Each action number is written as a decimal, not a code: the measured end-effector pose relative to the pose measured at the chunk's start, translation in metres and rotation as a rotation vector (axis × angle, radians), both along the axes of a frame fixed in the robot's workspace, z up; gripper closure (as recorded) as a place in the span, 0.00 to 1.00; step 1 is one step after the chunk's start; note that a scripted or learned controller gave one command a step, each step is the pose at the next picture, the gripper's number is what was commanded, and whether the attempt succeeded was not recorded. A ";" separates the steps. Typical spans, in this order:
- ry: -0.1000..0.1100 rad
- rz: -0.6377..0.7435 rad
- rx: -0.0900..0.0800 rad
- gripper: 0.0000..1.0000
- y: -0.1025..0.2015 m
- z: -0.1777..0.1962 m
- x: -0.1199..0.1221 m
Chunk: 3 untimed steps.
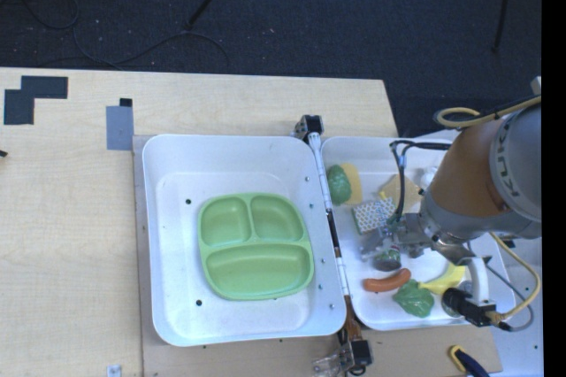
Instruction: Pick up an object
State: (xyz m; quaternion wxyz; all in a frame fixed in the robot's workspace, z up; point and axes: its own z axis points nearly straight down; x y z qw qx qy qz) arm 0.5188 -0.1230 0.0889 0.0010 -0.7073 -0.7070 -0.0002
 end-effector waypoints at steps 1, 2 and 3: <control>-0.001 0.001 -0.001 0.00 0.002 0.000 0.064; 0.001 -0.002 0.001 0.00 0.023 0.000 0.002; 0.001 -0.003 0.002 1.00 0.023 0.010 0.002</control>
